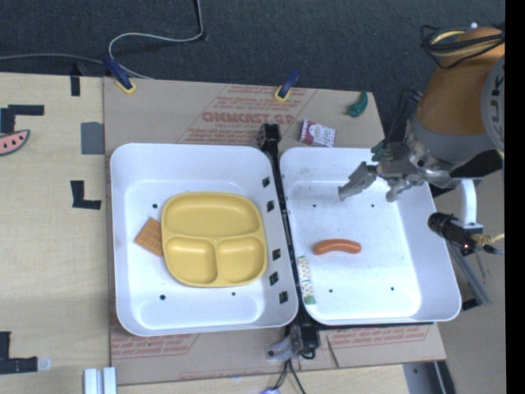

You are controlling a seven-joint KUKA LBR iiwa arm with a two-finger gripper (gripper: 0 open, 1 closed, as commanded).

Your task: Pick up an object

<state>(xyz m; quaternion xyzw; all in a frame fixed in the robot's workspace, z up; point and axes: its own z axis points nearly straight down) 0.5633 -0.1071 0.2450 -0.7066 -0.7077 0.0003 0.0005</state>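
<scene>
Off to my pincer's left sits the left bin (131, 245), carrying a yellow divided plate (215, 238) with a tan cracker (149, 236) tucked at its far edge. Beneath my pincer lies the right bin (426, 294). My pincer (376, 188) hangs over its upper part, fingers spread apart, clasping nothing. The orange sausage (337, 247) lies below it, nearer the bin's middle, well apart.

This is a robotics lab. Two white bins (197, 158) sit on cardboard (238, 117) clamped to a wooden bench (49, 220) with yellow-and-blue clips (287, 89). Black tape marks (82, 195) dot the bench, loose cables (156, 35) cross dark carpet (328, 23), and an industrial arm (459, 97) reaches over the bins.
</scene>
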